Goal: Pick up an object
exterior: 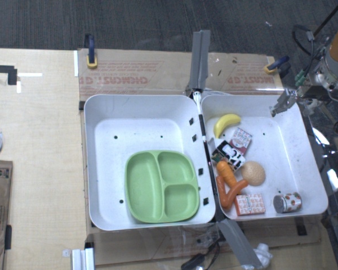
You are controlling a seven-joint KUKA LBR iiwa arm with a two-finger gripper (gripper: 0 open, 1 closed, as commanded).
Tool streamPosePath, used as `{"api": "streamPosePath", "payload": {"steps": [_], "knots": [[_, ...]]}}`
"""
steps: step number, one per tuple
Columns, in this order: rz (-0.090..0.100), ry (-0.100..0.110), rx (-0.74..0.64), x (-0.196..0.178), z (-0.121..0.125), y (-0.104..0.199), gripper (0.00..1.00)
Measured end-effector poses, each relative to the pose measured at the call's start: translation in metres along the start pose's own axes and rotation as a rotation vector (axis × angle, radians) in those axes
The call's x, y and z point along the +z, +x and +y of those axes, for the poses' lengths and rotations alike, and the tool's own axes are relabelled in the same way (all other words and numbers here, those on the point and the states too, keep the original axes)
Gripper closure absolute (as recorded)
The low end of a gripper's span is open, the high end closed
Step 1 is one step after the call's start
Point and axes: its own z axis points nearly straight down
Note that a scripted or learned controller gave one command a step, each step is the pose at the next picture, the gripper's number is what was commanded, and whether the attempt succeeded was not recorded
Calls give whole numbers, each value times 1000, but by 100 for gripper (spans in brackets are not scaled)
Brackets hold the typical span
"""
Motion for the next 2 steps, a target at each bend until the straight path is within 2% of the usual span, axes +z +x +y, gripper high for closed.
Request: {"api": "streamPosePath", "payload": {"steps": [1,2], "knots": [[-1,-10,-29,175,11,42,0],[0,-3,-161,179,28,69,0]]}}
